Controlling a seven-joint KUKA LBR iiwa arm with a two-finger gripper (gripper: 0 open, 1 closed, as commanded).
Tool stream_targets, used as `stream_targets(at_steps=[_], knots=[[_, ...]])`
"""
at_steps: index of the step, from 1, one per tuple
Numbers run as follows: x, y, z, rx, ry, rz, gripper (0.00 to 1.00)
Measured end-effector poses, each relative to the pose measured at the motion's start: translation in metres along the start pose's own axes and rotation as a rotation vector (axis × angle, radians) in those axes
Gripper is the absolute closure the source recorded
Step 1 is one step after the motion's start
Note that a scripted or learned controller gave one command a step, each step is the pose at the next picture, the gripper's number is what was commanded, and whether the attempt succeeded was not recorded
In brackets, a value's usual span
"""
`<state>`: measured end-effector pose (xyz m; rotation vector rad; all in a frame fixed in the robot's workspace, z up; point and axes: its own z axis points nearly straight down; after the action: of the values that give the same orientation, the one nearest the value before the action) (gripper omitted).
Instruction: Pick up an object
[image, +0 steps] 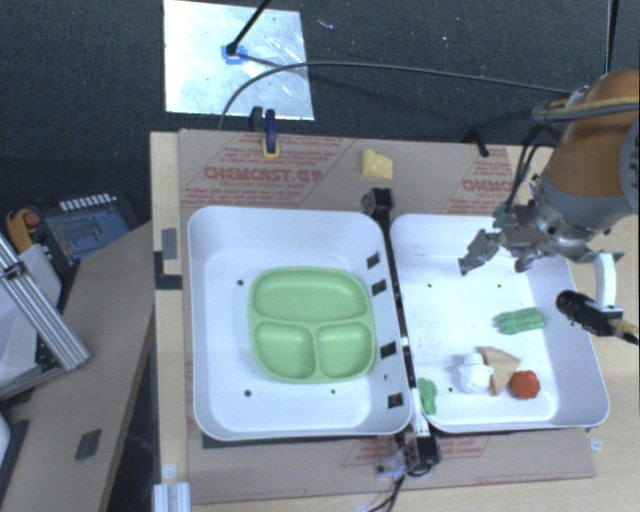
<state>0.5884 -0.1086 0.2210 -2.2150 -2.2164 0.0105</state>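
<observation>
Left bin (215, 300) first: a green divided plate (310, 325) sits square in its middle, nothing I'm after there. Crossing the divider into the right bin (440, 250), a small green piece (428, 394) lies tight against the divider at the bin's near-left corner. Next along the near edge, a white piece (475, 375) touches a tan wedge (499, 357), and a red ball (524, 384) sits just beside that wedge. A green ridged piece (520, 321) lies apart, toward the right wall. My jaws (505, 255) hang above the bin's far half, spread open, nothing between them, well apart from everything.

My worry, going in: the white, tan and red trio is crowded, so dropping there could pinch two at once or knock the ball rolling. The corner piece hugs the wall, and a finger could strike the divider. The lone ridged piece looks safest.
</observation>
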Motion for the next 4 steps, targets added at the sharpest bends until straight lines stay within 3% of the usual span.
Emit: stream_targets(at_steps=[1,4], knots=[[0.0,0.002,-0.006,-0.012,-0.001,-0.002,0.0],[-0.002,0.001,0.139,-0.008,0.0,0.0,0.0]])
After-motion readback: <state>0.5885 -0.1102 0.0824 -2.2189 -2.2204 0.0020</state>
